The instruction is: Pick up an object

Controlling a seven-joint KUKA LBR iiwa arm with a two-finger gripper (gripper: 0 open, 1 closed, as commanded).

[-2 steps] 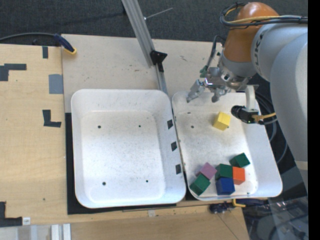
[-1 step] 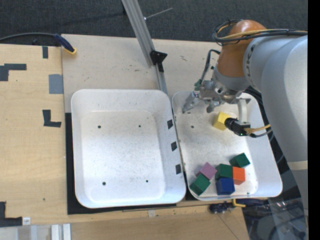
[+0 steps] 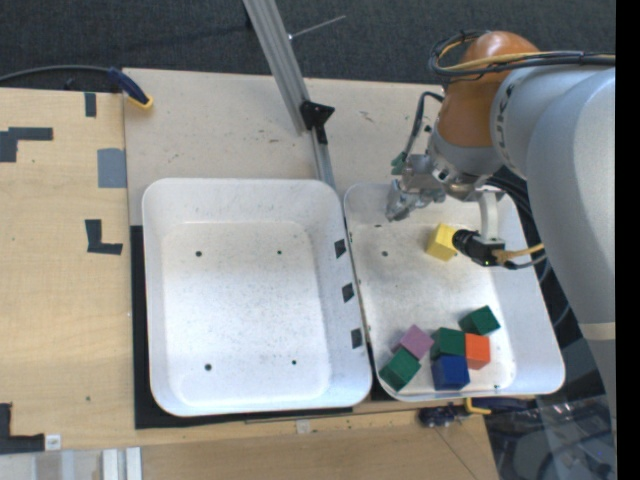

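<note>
White plastic makes up both bins. Nearest the camera, at the front of the right bin (image 3: 520,368), lies a cluster of blocks: a blue block (image 3: 451,371) at the front edge, a dark green block (image 3: 401,368) to its left, a pink block (image 3: 415,343) just behind that one, another green block (image 3: 449,344) touching the blue one from behind, an orange block (image 3: 478,350) just beside these on the right, and a third green block (image 3: 481,320) a little farther back, apart from the orange one by a small gap. All sit loose on the bin floor.

Farther back in the same bin, a yellow block (image 3: 441,242) lies by itself, well apart from the cluster and tilted a little. Just to its right a black cable fitting with a yellow tip hangs from the arm.

Left of all this, the left bin (image 3: 160,268) shows a speckled floor with four small dark dots.

Beyond the yellow block, the gripper (image 3: 400,206) hangs over the rear left corner of the right bin, near the rim where the two bins meet. Its fingers point down, and nothing is visible between them; how far apart they stand cannot be told from this angle. The yellow block is near it but not touching.

Behind the gripper comes the orange band (image 3: 480,88) and the grey arm (image 3: 570,168). At the far side a grey metal rail (image 3: 280,48) slants across the bench (image 3: 60,288).
</note>
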